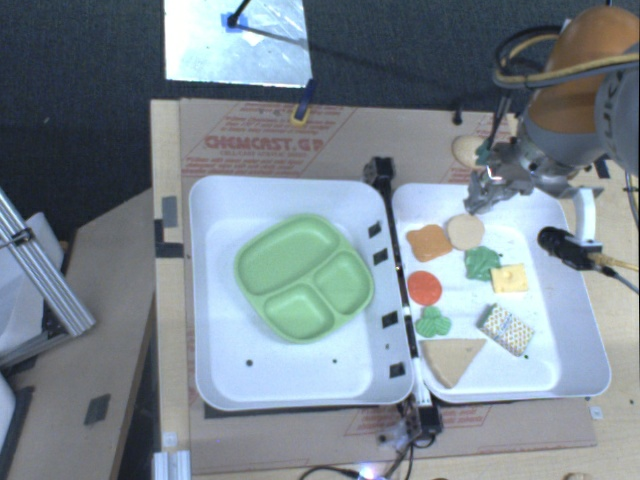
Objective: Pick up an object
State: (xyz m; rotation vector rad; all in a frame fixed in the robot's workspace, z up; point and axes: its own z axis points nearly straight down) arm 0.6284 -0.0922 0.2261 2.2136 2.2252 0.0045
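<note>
The gripper (478,201) hangs over the far side of the right bin (575,368), just above a round tan cookie (465,232). I cannot tell how wide it is.

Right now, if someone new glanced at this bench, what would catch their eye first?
Probably the pale green divided tray, lying alone in the left bin. Next, the cluster of toy food in the right bin: an orange slice, a red disc and a yellow cube. The claw hovers at that bin's far edge, near a beige round piece.
</note>
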